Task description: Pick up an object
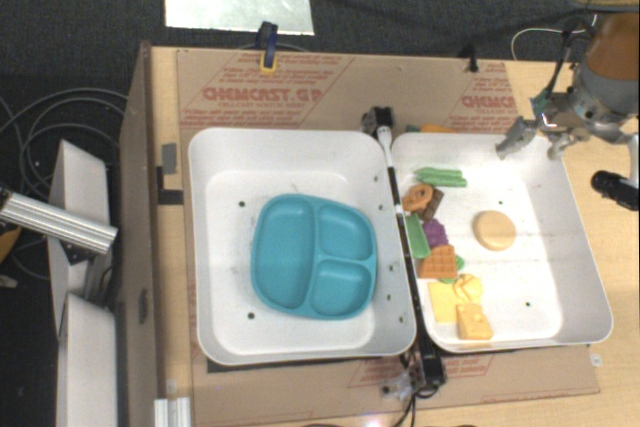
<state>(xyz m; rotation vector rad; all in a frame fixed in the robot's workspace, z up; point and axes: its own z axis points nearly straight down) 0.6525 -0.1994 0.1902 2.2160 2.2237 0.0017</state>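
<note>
— Round tan bread-like object (494,230): where?
— Right white bin (575,245), centre; bare floor toward three o'clock.
— Gripper (540,137)?
— Spread open, empty, over the bin's one-o'clock rim.

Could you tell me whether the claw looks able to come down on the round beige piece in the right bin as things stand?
Probably yes. The beige piece lies alone on bare bin floor, apart from the toys crowded along the divider, and nothing covers it. The claw hangs over the right bin's far corner, open.
</note>
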